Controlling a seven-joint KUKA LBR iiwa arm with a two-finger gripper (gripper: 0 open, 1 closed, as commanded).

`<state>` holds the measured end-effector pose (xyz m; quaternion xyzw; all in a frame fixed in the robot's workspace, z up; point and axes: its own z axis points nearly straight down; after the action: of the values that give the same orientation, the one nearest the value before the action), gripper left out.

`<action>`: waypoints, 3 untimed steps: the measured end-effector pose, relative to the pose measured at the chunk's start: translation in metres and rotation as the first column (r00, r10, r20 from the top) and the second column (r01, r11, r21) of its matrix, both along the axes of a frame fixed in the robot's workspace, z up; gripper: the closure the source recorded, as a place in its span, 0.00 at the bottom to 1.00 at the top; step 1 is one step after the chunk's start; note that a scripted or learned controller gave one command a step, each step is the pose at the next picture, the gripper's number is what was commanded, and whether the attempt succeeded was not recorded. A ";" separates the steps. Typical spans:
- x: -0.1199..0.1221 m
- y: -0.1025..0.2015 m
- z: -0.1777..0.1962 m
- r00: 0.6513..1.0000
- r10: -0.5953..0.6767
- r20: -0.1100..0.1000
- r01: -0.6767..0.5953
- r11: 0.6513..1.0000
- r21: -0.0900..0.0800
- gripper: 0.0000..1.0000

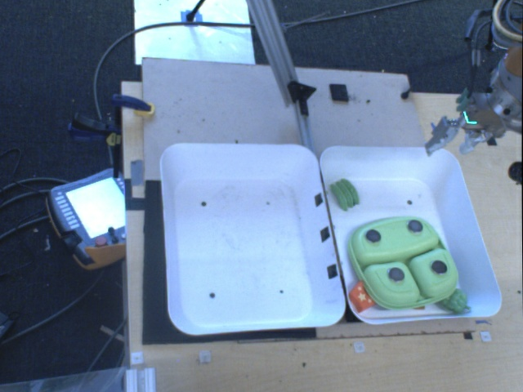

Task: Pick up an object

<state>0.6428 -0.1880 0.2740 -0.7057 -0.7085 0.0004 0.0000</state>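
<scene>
We read no brand, label or writing anywhere. At the far left, off the bench, a handheld control pendant (88,217) with a lit screen lies on dark carpet among cables. A blue clamp (131,103) grips the bench's left rear edge. The left bin (176,166) sits beside the right bin (476,239), rims touching. In the right bin, a small ribbed green object (345,193) lies near the left rear corner. A large green three-compartment tray (404,261) fills the front half, an orange-red item (359,298) partly hidden at its front left edge, a small dark green piece (457,302) at its front right. The gripper (458,135) hovers above the right bin's right rear corner, fingers spread, grasping nothing.
</scene>
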 end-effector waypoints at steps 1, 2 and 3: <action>0.001 0.000 0.002 1.000 0.000 0.003 0.000 1.000 -0.001 0.00; 0.001 0.006 -0.041 1.000 0.003 0.000 -0.003 1.000 0.000 0.00; 0.006 0.011 -0.085 1.000 0.004 0.001 -0.004 1.000 0.000 0.00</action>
<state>0.6487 -0.1770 0.1894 -0.7043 -0.7099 0.0002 -0.0003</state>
